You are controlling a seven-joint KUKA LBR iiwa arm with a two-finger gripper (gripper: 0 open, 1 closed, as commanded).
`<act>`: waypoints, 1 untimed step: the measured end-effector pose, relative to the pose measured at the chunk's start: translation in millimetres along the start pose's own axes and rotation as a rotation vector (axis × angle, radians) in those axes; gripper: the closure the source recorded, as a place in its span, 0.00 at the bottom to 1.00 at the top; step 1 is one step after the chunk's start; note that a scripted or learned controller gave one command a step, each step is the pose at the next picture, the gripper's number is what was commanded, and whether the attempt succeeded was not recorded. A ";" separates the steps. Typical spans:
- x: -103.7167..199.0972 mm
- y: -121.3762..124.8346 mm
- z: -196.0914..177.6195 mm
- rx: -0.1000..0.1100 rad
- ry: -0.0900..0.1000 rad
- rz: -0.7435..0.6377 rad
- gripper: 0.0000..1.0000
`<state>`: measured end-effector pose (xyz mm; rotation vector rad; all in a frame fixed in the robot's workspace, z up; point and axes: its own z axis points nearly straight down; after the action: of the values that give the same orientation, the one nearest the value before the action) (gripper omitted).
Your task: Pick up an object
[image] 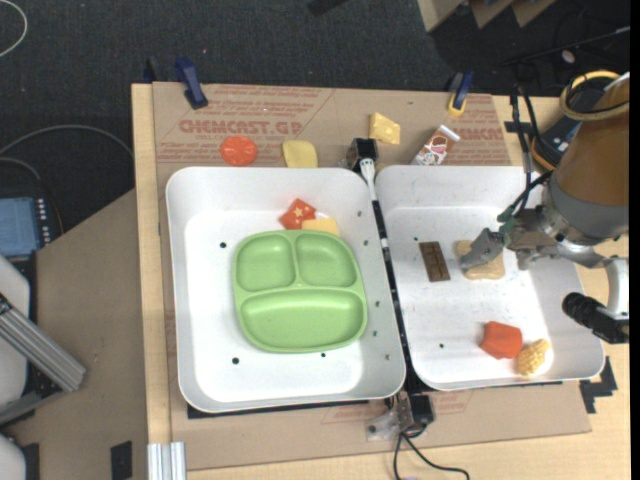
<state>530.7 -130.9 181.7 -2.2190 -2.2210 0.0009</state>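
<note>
In the right bin (pixel 450 193) lie a tan bread-like piece (pixel 484 266), a brown chocolate bar (pixel 432 261), an orange-red block (pixel 502 339) and a yellow corn cob (pixel 532 357). My gripper (pixel 488 248) reaches in from the right and sits low, right over the tan piece and partly covering its top. The brown bar is just to its left. The block and the corn lie nearer the front edge, apart from the gripper.
The left bin (pixel 190 268) holds a green divided plate (pixel 298 290), with a red piece (pixel 297 214) and a pale yellow piece (pixel 322 227) behind it. Behind the bins lie an orange disc (pixel 238 150), a yellow piece (pixel 299 154), a cheese wedge (pixel 384 127) and a small packet (pixel 435 147).
</note>
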 end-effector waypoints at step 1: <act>0.2 -54.7 99.8 0.007 0.003 0.003 0.00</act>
<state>475.8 -130.6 82.0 -2.2175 -2.2131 0.0054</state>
